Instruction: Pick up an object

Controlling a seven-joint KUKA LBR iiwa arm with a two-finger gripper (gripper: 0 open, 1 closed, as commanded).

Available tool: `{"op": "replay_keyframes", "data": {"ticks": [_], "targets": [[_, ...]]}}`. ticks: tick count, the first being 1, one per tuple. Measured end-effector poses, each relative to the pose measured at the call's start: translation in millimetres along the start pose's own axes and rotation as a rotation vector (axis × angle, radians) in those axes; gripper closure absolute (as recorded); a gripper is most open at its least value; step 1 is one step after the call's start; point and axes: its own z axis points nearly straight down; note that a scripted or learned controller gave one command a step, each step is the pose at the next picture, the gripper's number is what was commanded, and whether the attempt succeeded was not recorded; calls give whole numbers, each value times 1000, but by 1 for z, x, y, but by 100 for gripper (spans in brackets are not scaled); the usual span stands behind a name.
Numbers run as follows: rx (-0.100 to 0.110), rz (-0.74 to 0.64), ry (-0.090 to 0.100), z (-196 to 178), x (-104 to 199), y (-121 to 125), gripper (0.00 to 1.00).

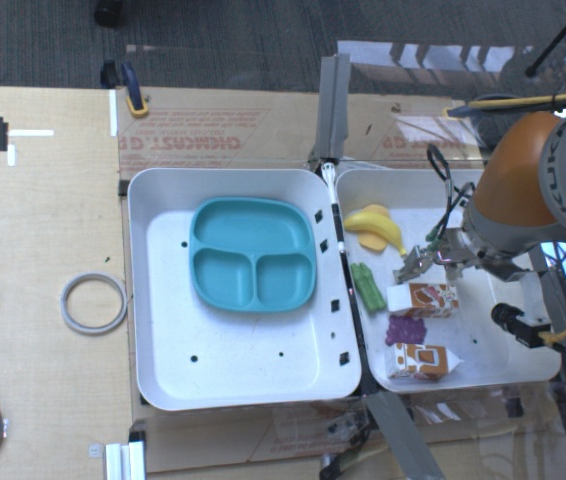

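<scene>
Gripper (415,262) low in right bin (503,363), above carton (425,298), near banana (376,226) and green pickle (367,286). Grip state impossible to tell. Nothing visibly held. Likely risk: crowded items, so a nudge or glancing miss.

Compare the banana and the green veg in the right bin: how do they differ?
Colour: the banana is yellow, the green vegetable is green. Shape: the banana is curved and thicker, the green vegetable straight and slimmer. Place: the banana lies farther up the right bin, the green vegetable below it, closer to the divider. Shared: both lie flat near the bin's left wall, clear of the end effector.
</scene>
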Motion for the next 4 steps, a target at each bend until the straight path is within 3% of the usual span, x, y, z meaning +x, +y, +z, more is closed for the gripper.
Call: {"op": "replay_keyframes", "data": {"ticks": [1, 2, 4], "targets": [[-1, -96, 0, 0, 13, -69, 0], [-3, -364, 0, 0, 13, -80, 0], [-2, -415, -1, 0, 32, 6, 0]]}}
